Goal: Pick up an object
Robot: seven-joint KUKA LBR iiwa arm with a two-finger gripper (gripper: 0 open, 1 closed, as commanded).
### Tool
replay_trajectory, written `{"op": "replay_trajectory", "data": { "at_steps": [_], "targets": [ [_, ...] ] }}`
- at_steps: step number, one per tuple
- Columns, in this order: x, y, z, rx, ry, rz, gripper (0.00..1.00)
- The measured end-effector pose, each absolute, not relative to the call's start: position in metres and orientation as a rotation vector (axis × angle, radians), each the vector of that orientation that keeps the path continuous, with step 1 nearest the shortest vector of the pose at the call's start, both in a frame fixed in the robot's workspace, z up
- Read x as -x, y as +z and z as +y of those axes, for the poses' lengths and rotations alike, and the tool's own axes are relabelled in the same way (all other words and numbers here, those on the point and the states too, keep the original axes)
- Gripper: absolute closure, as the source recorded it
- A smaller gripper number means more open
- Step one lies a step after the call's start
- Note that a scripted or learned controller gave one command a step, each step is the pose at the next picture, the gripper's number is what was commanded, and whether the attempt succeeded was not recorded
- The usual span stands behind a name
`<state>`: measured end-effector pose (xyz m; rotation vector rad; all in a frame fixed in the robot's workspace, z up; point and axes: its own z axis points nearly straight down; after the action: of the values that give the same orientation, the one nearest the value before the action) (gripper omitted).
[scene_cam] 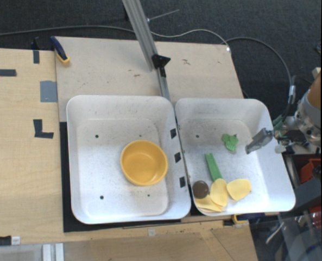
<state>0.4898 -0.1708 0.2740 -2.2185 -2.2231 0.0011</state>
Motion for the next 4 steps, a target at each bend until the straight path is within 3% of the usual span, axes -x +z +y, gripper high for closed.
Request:
{"op": "replay_trajectory", "data": {
  "at_steps": [1,4],
  "targets": [
    [-0.49,0.274,-0.171,2.219,0.001,-2.223,0.0],
    [-0.487,0.109,-0.153,2.214,0.007,-2.217,0.0]
  ]
}}
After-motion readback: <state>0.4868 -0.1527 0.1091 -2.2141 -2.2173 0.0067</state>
